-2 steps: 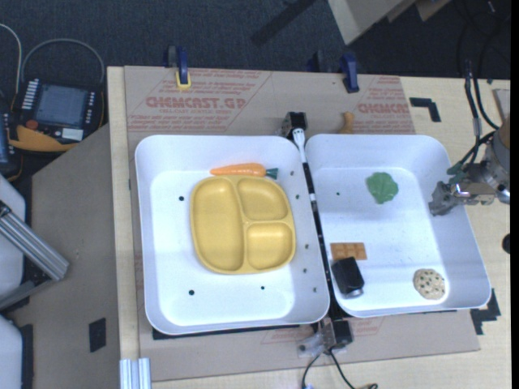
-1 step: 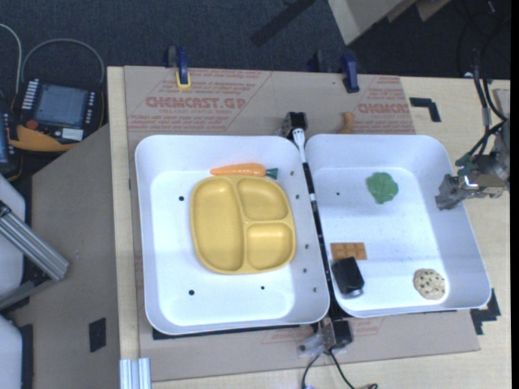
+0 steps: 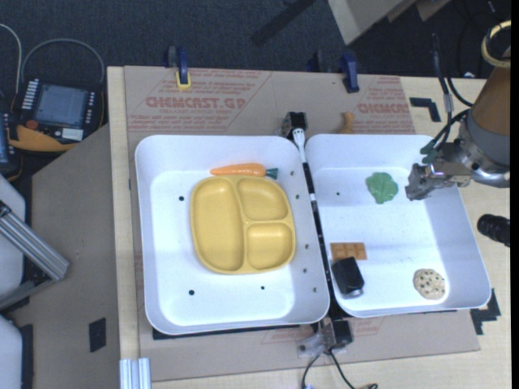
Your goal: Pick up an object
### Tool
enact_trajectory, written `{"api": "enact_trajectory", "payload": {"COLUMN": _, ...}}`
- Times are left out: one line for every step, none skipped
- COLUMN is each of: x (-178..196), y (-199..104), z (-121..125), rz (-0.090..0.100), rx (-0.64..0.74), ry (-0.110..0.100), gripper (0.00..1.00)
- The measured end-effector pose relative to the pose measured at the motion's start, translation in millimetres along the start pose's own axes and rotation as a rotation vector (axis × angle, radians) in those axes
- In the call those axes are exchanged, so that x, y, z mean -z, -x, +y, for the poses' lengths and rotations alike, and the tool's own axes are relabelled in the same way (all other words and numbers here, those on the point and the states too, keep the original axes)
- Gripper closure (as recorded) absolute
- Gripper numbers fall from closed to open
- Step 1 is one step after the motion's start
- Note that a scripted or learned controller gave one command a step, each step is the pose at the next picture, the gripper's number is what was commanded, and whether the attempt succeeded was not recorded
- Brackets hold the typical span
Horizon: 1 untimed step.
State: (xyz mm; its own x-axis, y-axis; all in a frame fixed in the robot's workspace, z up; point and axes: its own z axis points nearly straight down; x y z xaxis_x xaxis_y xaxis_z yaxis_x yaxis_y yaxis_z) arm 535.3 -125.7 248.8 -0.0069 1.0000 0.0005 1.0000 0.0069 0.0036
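At the right edge of the frame, the grey arm with its orange band reaches in over the right bin (image 3: 478, 254), and its jaws (image 3: 419, 183) hang above the bin's upper right part, just right of a green leafy piece (image 3: 382, 187). Whether the jaws are apart or together cannot be told from this slanted look; nothing shows between them. The green piece lies on the bin floor, near the jaws but apart from them.

Lower in the same bin, a speckled round cookie (image 3: 429, 283) sits near the lower right corner. Toward the lower left corner a small brown cracker (image 3: 349, 251) lies flat, and a black block (image 3: 349, 275) sits just below it, close against it.

In the left bin (image 3: 154, 241), a yellow divided plate (image 3: 242, 223) with three compartments rests in the middle. An orange carrot (image 3: 239, 169) lies along the plate's upper edge, its green end pointing right.

Both bins stand side by side on the brown worktop (image 3: 122, 120). At the far left of the frame, off the worktop, a handheld control unit (image 3: 58, 108) with a screen lies on the dark floor.
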Motion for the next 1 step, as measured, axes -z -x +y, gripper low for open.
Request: {"api": "enact_trajectory", "payload": {"x": -15.1, "y": -54.9, "z": 7.1, "rz": 0.002, "rx": -0.001, "ry": -0.006, "gripper": 1.0}}
